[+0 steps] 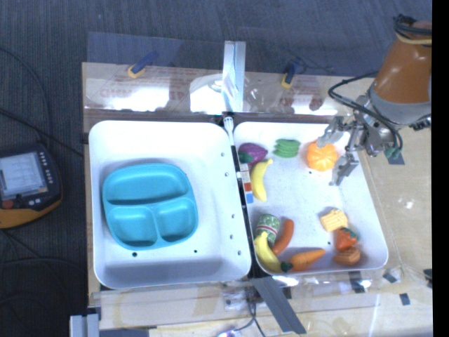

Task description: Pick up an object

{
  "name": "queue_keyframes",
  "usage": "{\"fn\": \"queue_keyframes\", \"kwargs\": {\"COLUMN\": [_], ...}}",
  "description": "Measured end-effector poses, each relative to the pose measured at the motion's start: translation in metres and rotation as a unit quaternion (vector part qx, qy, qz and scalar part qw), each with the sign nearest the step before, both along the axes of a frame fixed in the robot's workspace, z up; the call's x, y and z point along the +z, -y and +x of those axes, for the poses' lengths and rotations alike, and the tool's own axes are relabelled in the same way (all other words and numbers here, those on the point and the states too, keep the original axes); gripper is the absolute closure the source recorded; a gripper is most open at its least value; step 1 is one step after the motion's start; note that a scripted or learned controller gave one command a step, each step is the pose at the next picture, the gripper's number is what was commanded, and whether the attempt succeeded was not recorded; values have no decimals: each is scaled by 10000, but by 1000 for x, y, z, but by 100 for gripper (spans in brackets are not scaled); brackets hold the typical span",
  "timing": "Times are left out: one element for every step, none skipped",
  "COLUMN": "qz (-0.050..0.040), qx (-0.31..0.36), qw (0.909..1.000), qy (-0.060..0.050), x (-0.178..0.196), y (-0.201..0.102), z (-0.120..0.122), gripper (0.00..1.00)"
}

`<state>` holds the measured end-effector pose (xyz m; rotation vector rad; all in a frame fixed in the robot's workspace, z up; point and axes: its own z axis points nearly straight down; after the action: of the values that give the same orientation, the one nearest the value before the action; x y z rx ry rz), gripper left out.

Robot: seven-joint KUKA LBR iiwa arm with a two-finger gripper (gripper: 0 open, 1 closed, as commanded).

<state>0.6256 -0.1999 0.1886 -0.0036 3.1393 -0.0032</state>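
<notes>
White plastic forms both bins, and the right bin (372, 216) carries all the toy food. At its near edge lie a carrot (306, 259), a yellow banana (265, 251) with a green-and-white piece above it, and a reddish-brown piece (346, 248) in the near right corner. A small piece of corn (334, 220) sits a little farther in. In the middle, by the wall between the bins, a second banana (260, 180) lies with its long axis running near to far. At the far side come a purple piece (252, 151), a green piece (286, 147) and an orange pumpkin (321, 156).

The left bin (210, 258) holds a blue divided tray (149, 203).

The gripper (342, 148) hangs over the far right corner of the right bin, and its fingers look spread apart, with one dark finger pointing down to the bin floor just right of the pumpkin. Nothing sits between them. The pumpkin is the closest thing: it lies immediately to the left of the gripper in the view, almost touching the fingers. In my judgement, a small shift toward the pumpkin and a descent are needed, because now the fingers stand beside it and not around it. The round shape may slip away from the fingers when they close.
</notes>
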Motion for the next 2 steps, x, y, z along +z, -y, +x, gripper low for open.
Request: {"fn": "queue_keyframes", "kwargs": {"qz": [-20,-25], "qx": [11,-227], "qw": [10000,9997], "qy": [54,-29], "x": [-98,-98], "y": [0,-22], "z": [18,42], "gripper": [0,0]}}
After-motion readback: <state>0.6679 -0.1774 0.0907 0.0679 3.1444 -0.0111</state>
